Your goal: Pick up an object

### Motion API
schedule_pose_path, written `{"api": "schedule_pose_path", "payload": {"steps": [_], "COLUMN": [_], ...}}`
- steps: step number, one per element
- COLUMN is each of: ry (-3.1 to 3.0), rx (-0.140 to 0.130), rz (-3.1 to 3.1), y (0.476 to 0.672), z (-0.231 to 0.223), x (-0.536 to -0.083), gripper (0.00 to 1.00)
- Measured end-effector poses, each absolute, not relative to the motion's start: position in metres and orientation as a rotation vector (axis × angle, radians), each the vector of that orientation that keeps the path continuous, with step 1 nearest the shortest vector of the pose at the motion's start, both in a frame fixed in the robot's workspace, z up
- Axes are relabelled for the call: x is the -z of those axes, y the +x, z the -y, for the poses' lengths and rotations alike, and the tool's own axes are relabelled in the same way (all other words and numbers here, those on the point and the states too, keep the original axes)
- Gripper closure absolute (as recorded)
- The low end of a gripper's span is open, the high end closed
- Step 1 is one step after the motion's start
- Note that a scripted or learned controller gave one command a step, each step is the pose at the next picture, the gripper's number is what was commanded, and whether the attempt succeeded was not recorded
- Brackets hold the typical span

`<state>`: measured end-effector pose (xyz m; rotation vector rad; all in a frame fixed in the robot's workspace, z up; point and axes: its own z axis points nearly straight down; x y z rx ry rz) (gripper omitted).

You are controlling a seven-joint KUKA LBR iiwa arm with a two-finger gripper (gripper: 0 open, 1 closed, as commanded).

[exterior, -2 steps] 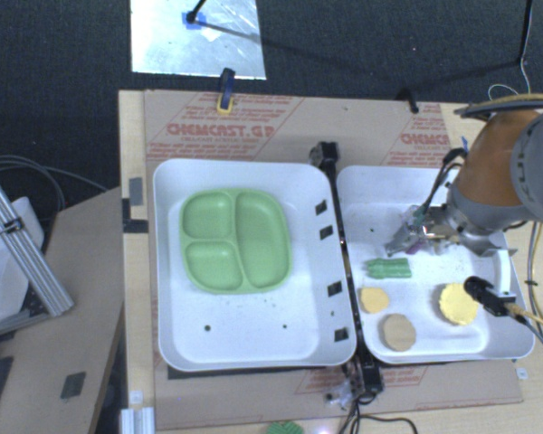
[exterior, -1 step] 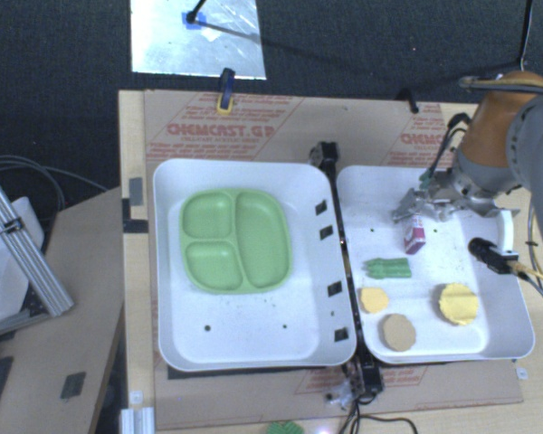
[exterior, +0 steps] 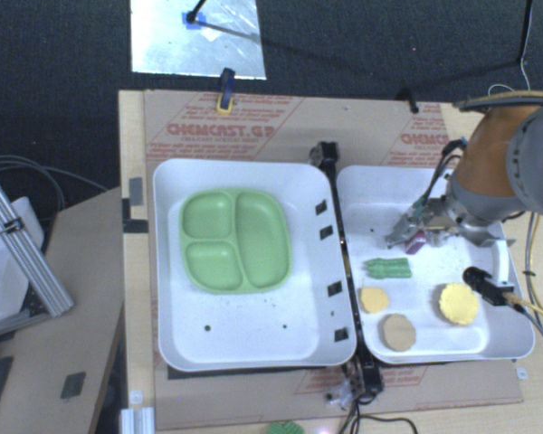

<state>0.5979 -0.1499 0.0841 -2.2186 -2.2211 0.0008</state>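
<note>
Camera view: jaws (exterior: 407,235) near right bin's (exterior: 362,188) middle.

— What sits in the left white bin (exterior: 167,269)?

— A green three-compartment plastic plate (exterior: 234,240), toward the bin's far edge, left of its middle.

— And the right white bin (exterior: 362,188)?

— The two-finger gripper (exterior: 414,234) is low near the bin's middle. Just before it lies a green ridged toy piece (exterior: 386,268). Along the near edge: a small yellow round piece (exterior: 374,299), a tan round piece (exterior: 399,332) nearest the near edge, and a yellow bumpy round piece (exterior: 458,304) toward the right edge.
</note>
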Motion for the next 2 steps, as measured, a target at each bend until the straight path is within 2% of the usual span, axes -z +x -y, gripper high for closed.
{"api": "schedule_pose_path", "payload": {"steps": [1,2], "ry": [-2.221,-2.213], "rx": [0.004,0.013], "rz": [2.226,2.238], "y": [0.601,0.594], "z": [0.151,0.073], "x": [-0.096,-0.191], "gripper": [1.00,1.00]}}
